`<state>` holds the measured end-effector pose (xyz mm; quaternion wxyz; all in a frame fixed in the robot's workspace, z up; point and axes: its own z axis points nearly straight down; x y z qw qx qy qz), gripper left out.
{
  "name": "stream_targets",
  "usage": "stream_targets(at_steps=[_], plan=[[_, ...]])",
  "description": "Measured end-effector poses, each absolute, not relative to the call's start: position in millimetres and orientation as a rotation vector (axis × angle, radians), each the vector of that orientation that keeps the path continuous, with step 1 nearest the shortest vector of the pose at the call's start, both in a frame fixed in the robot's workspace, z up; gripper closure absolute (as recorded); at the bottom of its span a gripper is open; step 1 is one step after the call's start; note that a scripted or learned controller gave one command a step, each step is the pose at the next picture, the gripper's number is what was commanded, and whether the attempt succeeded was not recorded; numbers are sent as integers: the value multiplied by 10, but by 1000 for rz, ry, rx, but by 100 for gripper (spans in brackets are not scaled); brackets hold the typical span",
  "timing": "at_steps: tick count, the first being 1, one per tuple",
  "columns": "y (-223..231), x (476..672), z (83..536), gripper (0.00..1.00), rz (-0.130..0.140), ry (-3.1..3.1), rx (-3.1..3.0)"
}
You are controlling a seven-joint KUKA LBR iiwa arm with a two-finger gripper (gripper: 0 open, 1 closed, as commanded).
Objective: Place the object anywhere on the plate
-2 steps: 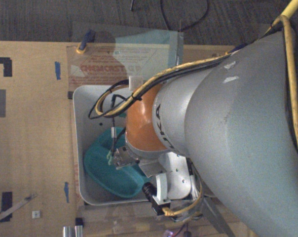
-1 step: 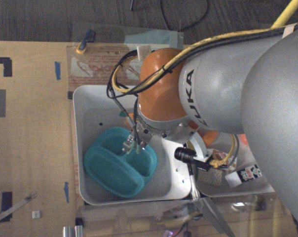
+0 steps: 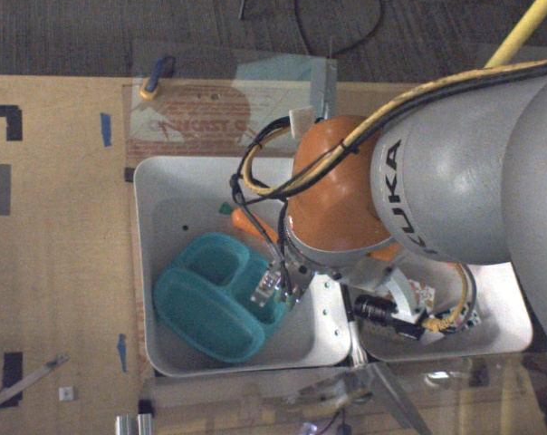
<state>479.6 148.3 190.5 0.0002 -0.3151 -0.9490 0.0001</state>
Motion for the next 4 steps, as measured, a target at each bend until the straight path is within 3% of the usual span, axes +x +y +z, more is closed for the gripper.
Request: stream_targets(at_steps=[1, 2, 3, 4], plan=[[1857, 4889, 955, 100, -12, -3154, 22], [1231, 4896, 969, 100, -33, -3164, 202], [1743, 4932, 963, 100, -19, -3147, -367], [2128, 4934, 961, 100, -26, -2930, -1194]])
